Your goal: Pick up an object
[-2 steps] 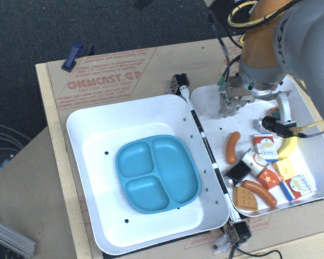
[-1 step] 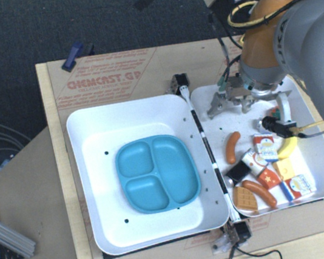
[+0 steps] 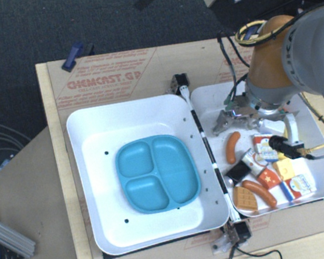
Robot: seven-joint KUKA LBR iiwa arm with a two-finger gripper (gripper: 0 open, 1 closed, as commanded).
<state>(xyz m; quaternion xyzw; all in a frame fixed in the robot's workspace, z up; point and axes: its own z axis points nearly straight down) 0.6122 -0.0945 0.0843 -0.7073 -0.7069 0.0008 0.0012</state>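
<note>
Right bin [image 3: 206, 97], far-left: sausage [image 3: 233, 146] near gripper [image 3: 234, 117], prob. light, smooth, rollable — grip mid-length; fingers' state can't tell.

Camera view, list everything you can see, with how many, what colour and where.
Bins: 2, white, side by side on the bench.
Plate: 1, blue, three compartments, in the left bin.
Sausages: 2, orange-red, right bin, one above the other.
Waffle: 1, tan, right bin's near corner.
Packets: several, red, yellow and white, piled in the right bin.
Clip: 1, blue, bench's far left.
Arm: 1, grey and orange, over the right bin.
</note>
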